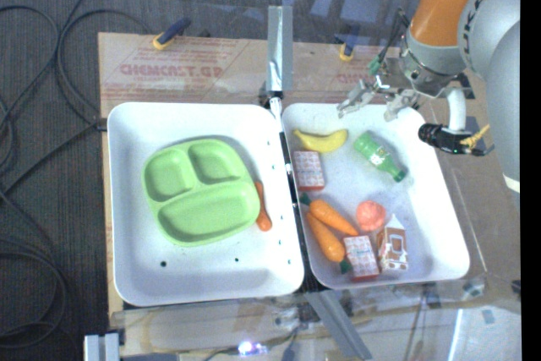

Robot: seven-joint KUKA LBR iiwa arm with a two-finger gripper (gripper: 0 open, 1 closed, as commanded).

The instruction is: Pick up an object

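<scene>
Your gripper hangs over the far edge of the right bin, its two fingers spread apart with nothing between them; the grey arm with its orange band comes in from the upper right of the view. Just below and left of the fingertips you have a yellow banana lying near the bin's far-left corner, and just right of that a green bottle lying on its side at a slant, clear of the banana. Nearer you along the left wall sits a small red-and-white carton. Below it two orange carrots lie side by side at a slant, close enough that you cannot tell whether they touch. A round red fruit, perhaps a tomato, sits just right of the carrots. At the near edge you see two more small cartons, one pink-red and one brown-and-white, standing just beside each other. In the left bin a green divided plate with three compartments lies roughly in the middle, and a single carrot rests against the plate's right edge, well apart from the gripper.
</scene>
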